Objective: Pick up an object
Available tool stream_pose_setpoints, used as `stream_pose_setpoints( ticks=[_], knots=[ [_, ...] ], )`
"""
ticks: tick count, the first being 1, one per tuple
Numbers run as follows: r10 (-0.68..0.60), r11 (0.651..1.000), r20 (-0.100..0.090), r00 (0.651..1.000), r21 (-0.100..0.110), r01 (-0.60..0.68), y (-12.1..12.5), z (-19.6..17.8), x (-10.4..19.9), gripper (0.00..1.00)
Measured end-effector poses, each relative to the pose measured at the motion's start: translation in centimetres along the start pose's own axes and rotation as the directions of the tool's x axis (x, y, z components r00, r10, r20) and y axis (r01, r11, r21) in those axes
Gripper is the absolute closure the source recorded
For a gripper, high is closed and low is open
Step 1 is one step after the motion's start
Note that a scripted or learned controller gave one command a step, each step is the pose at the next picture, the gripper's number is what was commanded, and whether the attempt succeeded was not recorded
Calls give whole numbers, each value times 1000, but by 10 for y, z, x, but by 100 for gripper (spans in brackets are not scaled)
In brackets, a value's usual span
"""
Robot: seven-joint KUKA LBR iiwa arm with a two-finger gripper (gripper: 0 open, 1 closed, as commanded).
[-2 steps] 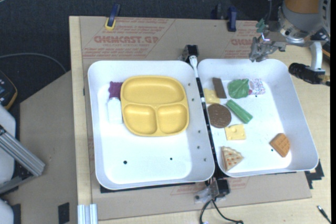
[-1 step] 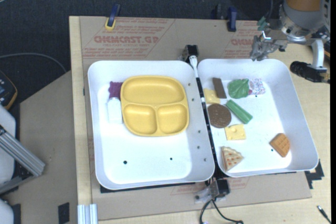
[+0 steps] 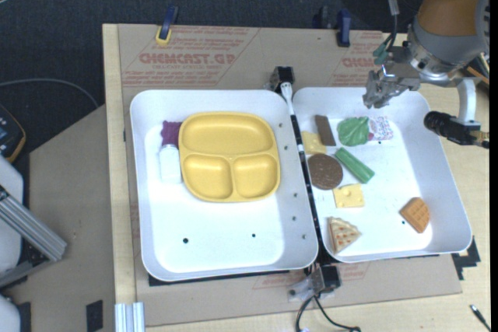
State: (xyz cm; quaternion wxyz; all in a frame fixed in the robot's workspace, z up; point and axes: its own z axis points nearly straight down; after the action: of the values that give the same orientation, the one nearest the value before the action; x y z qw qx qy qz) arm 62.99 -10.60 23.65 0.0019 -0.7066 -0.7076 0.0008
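A: Hovering over the far edge of the right bin [image 3: 436, 167], the tool [image 3: 379, 96] hangs above the bare white floor near the back wall. I cannot tell from this angle what state it is in; nothing is visibly held by it.

B: Which thing is nearest to it?

A: The small white wrapper [image 3: 382, 127] with red marks, just toward the camera from the tool, and touching it on the left the crumpled green leaf [image 3: 354, 131]. Both lie in the back part of the right bin.

B: So the move turns on that gap?

A: In my judgement, yes. The leaf lies toward the camera and slightly left of the tool, so the arm would need to come forward along the bin and a little left before descending. The leaf is a rounded lump with no clear long axis. The green stick [image 3: 355, 165] further forward runs diagonally, from back-left to front-right.

B: And the left bin?

A: It holds the yellow divided plate [image 3: 229, 155], well apart from the tool, across the divider between the bins.
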Motion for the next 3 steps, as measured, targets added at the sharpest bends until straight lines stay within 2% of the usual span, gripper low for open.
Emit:
stream_pose_setpoints(
  ticks=[2, 3],
  knots=[
    [-1, 1000, -1, 1000, 0, 1, -76, -2, 54, 100],
    [-1, 1000, -1, 1000, 4, 1, -115, 20, 85, 100]
  ],
)
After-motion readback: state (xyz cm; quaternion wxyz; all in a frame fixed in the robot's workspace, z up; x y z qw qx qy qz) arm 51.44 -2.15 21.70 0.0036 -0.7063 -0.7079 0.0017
